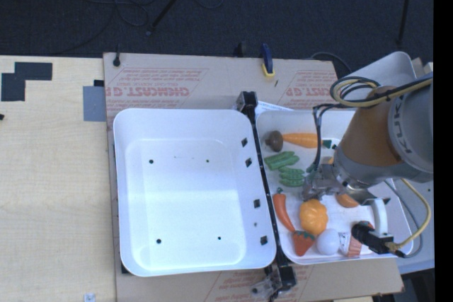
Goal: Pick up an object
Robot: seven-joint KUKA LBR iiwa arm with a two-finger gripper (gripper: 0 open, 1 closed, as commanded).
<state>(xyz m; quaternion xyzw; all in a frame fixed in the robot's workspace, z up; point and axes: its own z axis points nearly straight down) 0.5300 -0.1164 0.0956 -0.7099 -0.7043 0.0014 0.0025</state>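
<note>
From my remote station, I watch the grey arm (396, 131) with its orange band reach in from the right of the frame and hang low over the right bin (403, 219). The jaws (320, 184) sit just above a round orange fruit (313, 216) in the lower middle of that bin; I cannot tell how far they are parted or whether they hold anything.

Around them lie the toys: a carrot (301, 140) and a brown ball (274, 141) toward the bin's upper edge, green pea pods (283, 160) below those, a long red-orange pepper (283, 212) along the left wall, a strawberry (303, 242) and a white egg (328, 242) near the lower edge.

The left bin (127, 152) fills the centre of the frame on the cardboard-covered surface (177, 81). A blue clamp (267, 60) grips the cardboard's upper edge.
</note>
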